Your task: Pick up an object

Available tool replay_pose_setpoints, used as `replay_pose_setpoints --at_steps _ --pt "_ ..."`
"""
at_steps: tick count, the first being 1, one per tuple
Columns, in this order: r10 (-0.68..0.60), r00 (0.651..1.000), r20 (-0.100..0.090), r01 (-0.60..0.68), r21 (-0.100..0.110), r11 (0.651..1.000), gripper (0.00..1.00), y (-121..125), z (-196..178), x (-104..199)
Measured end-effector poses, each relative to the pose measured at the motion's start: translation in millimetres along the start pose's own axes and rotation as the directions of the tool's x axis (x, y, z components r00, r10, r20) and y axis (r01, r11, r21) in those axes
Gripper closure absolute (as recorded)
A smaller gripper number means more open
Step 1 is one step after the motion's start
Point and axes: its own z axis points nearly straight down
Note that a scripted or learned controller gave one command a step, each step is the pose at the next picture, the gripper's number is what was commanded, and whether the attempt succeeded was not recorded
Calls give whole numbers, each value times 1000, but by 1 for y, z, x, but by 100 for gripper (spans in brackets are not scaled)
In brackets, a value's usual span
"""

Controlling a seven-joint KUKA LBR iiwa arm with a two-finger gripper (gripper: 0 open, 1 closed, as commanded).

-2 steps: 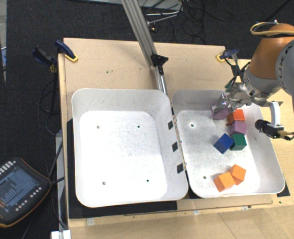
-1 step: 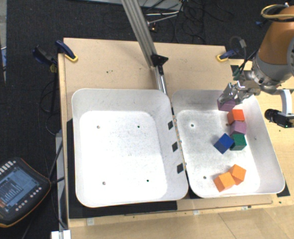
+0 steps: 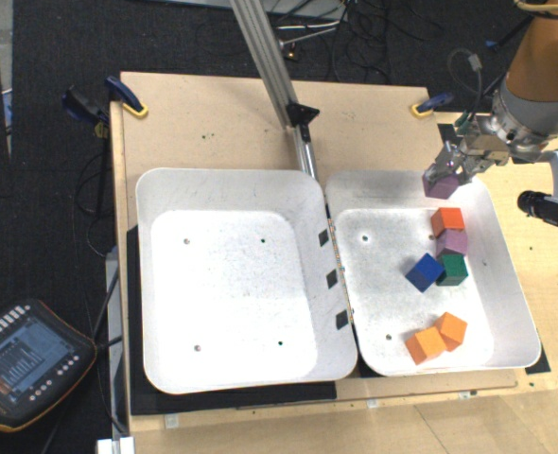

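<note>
Plywood desk (image 3: 222, 112) carries two shallow white plastic bins, left bin (image 3: 156, 253) and right bin (image 3: 374, 357). At the right bin's far edge the jaws (image 3: 446, 176) grip a small purple block (image 3: 441, 186), just lifted. I'd raise it straight, slowly. Remaining inside: three orange blocks, one blue, one green, one lilac.
</note>
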Motion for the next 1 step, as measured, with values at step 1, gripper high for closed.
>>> replay_pose_setpoints --at_steps 1 --pt "-4 1000 -4 4 8 1000 100 -4 7 47"
